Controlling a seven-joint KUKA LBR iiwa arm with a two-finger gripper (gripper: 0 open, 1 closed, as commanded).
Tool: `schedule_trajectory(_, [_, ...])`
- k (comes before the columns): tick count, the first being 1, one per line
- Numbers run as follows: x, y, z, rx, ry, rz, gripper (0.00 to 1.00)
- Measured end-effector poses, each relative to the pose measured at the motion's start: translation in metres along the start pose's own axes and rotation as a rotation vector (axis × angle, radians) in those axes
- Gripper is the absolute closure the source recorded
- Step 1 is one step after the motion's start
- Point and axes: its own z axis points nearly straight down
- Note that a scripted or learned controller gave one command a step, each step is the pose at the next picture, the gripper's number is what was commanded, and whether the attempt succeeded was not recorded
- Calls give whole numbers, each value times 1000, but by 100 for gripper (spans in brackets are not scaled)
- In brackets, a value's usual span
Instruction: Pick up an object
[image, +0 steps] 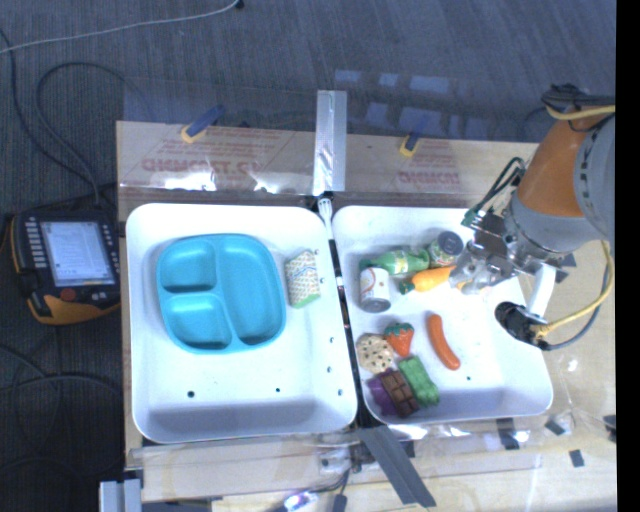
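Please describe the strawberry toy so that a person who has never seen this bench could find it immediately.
Look in the right white bin, in its lower left part. The strawberry lies there, right of the spotted cookie and above the green block. It is the one short red piece with a green top; the sausage is long and plain.

Bright, even overhead light washes out the white bins (240, 400); glare streaks the plastic sheet (230, 165) behind them. Focus is slightly soft, shadows faint.

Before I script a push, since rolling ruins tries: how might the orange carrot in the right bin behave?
The carrot looks tapered and smooth, so it would probably roll in an arc. It lies against the green bottle, which may block it. Probably light, being toy-like.
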Motion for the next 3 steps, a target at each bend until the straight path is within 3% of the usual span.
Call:
schedule_trajectory(1, [-3, -4, -8, 0, 0, 349, 100])
schedule_trajectory(2, [-64, -29, -64, 1, -1, 622, 100])
schedule_trajectory(3, [-51, 43, -104, 1, -1, 821, 100])
